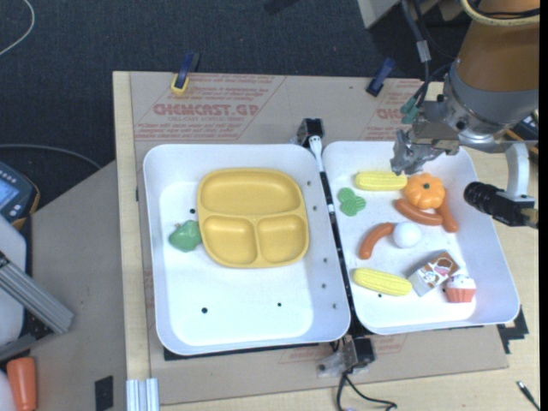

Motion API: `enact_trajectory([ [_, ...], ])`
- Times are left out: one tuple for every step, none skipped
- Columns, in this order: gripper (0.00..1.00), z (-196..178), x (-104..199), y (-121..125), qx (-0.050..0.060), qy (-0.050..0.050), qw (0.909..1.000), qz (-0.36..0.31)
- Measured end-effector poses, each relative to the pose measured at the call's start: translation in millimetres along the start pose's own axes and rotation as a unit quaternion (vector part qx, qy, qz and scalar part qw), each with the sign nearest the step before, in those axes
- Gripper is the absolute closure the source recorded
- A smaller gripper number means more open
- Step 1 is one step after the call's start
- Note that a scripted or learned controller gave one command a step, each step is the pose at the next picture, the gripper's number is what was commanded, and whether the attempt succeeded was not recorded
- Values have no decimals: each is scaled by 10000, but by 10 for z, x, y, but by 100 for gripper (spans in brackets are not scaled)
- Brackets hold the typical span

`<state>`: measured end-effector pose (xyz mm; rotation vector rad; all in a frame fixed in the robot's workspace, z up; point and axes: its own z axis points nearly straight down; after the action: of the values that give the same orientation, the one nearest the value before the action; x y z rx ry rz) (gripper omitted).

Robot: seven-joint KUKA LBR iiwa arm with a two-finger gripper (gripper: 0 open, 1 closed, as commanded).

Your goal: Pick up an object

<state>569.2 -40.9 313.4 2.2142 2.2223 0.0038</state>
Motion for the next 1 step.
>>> enact_trajectory([
  [100,386,778,-268,62,19,10000,-14],
])
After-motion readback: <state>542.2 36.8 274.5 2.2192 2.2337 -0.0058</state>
